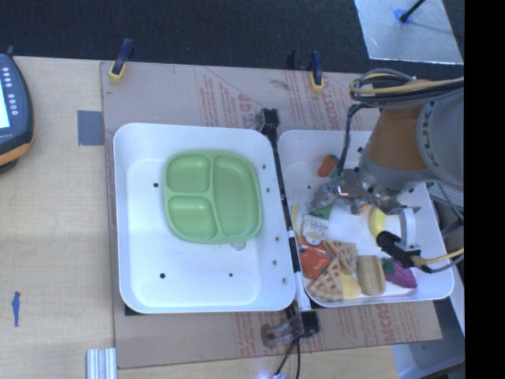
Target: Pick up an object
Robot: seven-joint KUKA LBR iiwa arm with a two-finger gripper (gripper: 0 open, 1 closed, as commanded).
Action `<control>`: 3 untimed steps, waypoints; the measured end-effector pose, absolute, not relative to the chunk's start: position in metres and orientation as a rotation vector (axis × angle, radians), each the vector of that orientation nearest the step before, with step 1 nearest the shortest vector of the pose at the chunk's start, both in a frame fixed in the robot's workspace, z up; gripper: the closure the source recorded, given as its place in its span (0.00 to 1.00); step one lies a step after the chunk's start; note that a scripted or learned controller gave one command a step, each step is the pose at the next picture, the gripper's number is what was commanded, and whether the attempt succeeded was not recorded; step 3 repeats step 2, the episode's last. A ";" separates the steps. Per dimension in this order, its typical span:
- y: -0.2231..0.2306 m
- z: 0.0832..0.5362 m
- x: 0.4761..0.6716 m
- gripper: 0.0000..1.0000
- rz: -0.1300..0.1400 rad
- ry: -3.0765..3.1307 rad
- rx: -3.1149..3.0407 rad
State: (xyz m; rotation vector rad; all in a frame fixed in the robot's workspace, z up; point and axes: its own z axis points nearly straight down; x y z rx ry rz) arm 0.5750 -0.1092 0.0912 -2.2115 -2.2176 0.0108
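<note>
At the near rim of the right bin (pixel 442 294) lie a waffle-like wedge (pixel 335 268), a tan bread-like piece (pixel 369 275), a purple item (pixel 402 276) and a red piece (pixel 313 260). Just beyond, a yellow banana-like object (pixel 377 221) rests beside the arm. The tool (pixel 335 192) sits low over the bin's middle; whether it grips anything I cannot tell. Farther back lies an orange piece (pixel 327 165). In the left bin (pixel 134 212) rests a green divided plate (pixel 213 197).
</note>
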 end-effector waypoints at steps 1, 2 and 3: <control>-0.112 0.102 0.579 1.00 0.009 -2.225 -2.213; -0.017 0.197 0.575 1.00 -0.007 -2.235 -2.209; -0.017 0.197 0.575 1.00 -0.007 -2.235 -2.209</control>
